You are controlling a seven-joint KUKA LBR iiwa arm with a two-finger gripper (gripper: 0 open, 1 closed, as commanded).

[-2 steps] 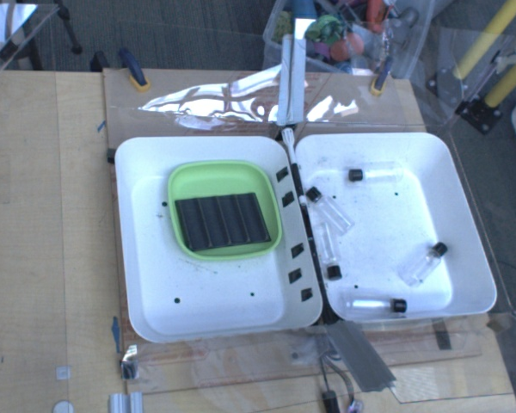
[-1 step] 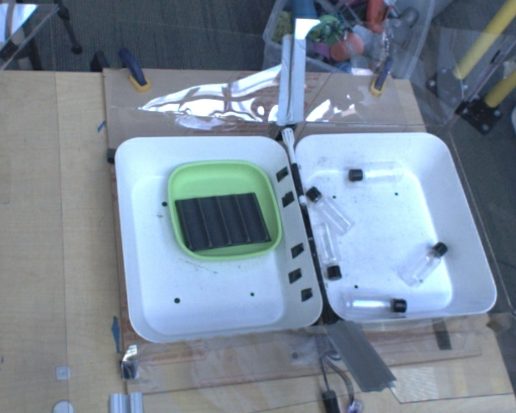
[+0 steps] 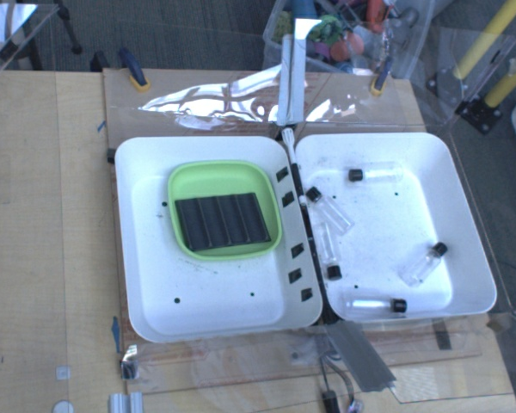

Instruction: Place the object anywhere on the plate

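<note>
**Vials waiting in the right bin**

Five clear plastic vials with black caps (image 3: 374, 175) are lying scattered in the right shallow white bin (image 3: 464, 231). A lime-green square plate (image 3: 224, 176), carrying a dark ribbed insert (image 3: 222, 220), is sitting in the left white bin (image 3: 146, 231). The claw's state: I cannot tell.
</note>
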